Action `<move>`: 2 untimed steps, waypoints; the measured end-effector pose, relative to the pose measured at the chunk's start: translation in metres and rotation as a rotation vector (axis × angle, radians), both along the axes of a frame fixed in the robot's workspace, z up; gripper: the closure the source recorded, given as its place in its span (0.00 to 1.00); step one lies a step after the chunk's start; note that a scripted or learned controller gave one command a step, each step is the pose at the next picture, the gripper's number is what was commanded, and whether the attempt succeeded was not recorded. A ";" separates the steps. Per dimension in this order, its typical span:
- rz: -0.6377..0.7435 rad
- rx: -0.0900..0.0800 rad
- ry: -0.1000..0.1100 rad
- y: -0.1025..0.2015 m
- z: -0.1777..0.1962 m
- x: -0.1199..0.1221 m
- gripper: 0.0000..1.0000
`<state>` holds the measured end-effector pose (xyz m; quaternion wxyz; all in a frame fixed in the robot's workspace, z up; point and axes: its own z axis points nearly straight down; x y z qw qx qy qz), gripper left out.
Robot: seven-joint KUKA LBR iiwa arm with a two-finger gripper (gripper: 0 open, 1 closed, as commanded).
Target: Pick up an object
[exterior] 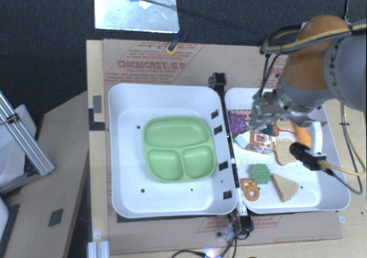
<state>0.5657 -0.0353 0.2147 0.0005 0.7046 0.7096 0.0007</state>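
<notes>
Pickup not yet done: my hand [262, 118] hangs low in the right bin [332, 194] over a small carton [260, 141]; grip cannot be told. Nothing looks lifted.

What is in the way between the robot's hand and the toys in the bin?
Nothing visible. The gripper hangs right over the small white printed carton in the right white bin, with the purple packet beside it, not blocking.
</notes>
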 end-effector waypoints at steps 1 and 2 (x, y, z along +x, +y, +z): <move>-0.001 0.000 -0.001 0.001 0.020 0.001 1.00; -0.006 -0.001 0.001 -0.008 0.001 0.004 1.00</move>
